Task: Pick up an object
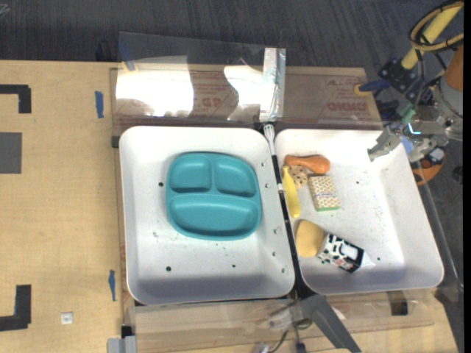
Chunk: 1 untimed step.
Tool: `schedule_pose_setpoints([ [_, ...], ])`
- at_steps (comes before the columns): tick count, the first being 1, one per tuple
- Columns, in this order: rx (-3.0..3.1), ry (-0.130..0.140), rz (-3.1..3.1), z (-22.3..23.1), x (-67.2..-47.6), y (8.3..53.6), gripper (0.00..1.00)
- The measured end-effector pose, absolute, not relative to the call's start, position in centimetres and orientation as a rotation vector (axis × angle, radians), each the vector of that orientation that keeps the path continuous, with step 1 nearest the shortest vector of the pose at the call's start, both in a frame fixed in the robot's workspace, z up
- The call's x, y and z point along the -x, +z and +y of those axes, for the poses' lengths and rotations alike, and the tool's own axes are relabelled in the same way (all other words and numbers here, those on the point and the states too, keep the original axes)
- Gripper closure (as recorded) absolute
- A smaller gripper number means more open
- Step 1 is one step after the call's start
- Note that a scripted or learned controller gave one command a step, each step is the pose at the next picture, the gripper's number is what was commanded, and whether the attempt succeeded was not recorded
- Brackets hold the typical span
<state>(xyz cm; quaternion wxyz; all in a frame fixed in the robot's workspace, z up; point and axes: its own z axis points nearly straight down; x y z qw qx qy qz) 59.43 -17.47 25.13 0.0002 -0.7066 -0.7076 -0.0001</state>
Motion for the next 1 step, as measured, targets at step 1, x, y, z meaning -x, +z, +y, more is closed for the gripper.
schedule_pose_setpoints([
  [1, 2.305, -0.019, -2.152, -12.54, -59.3, 10.22, 0.0],
])
